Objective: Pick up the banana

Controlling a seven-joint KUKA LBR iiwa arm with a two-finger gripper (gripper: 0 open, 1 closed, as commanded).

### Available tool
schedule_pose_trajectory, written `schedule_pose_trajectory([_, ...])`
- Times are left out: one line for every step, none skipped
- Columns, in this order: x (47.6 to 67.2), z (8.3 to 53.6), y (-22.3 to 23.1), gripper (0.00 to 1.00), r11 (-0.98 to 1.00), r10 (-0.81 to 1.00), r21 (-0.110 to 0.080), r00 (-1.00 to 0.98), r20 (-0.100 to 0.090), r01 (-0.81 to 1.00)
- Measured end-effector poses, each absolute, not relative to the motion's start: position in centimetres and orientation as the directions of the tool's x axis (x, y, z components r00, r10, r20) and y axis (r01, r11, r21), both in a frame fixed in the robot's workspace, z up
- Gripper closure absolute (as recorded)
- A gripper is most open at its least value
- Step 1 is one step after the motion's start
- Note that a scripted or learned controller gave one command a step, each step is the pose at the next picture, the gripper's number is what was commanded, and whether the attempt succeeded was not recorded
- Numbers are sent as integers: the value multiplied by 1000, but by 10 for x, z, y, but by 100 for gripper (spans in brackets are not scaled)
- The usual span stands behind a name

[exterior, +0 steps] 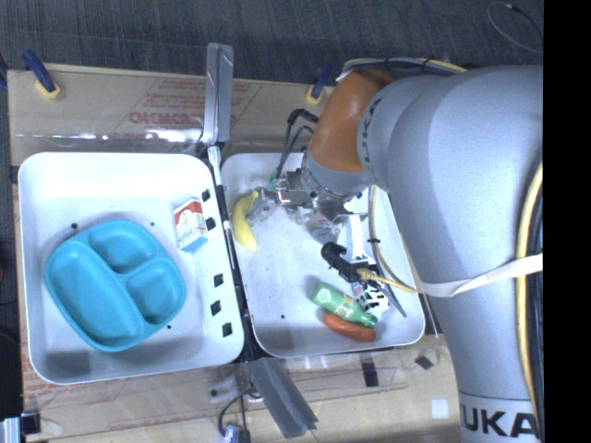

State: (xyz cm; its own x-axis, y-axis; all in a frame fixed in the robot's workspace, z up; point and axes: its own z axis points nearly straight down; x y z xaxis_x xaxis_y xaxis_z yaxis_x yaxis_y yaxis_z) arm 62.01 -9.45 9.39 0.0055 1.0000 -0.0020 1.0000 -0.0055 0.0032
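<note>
The yellow banana (244, 223) lies in the right bin (277, 335), close against its left wall, with its long side running up and down the view. My gripper (263, 205) hangs right beside the banana's upper end, on its right, low over the bin floor. The grey arm with its orange band (343, 127) covers the bin's upper right part. I see nothing held off the floor.
A green packet (340, 302) and an orange carrot-like piece (349, 327) lie at the right bin's front right. In the left bin (55, 178) sit a blue divided plate (115, 284) and a small red-and-white carton (190, 224) near the shared wall.
</note>
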Motion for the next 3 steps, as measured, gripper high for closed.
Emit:
schedule_pose_trajectory([620,101,-93,100,-1,1000,-1,1,-1,1000])
schedule_pose_trajectory([620,101,-93,0,0,1000,-1,0,-1,1000])
schedule_pose_trajectory([638,94,-94,0,81,997,-2,-81,-5,997])
